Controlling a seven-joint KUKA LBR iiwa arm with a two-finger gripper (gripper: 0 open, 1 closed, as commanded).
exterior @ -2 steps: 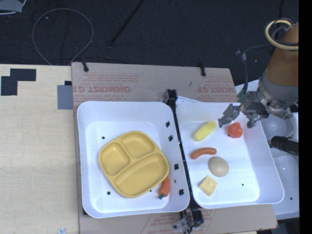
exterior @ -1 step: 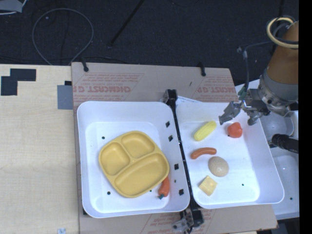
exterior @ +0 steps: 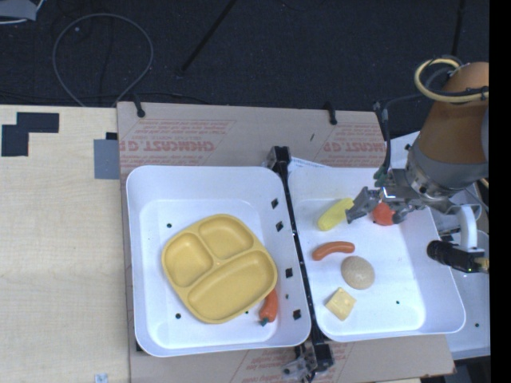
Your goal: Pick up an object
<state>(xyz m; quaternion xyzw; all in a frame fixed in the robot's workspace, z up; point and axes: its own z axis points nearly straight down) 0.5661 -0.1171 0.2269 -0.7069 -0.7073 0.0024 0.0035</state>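
My gripper (exterior: 384,207) hangs over the back of the right bin (exterior: 443,313), open, its fingers spread apart. A small red object (exterior: 384,214) sits between and below them, not clamped. Just to its left lies a yellow banana-shaped piece (exterior: 335,214). Further toward the front are a red sausage (exterior: 332,250), a beige round piece (exterior: 358,273) and a yellow cheese wedge (exterior: 341,303).
The left bin (exterior: 148,190) holds a yellow divided plate (exterior: 219,267) with an orange carrot (exterior: 269,306) beside its front right edge. A black divider (exterior: 291,246) runs between the bins. The arm's grey and orange body (exterior: 451,138) stands over the right bin's far right corner.
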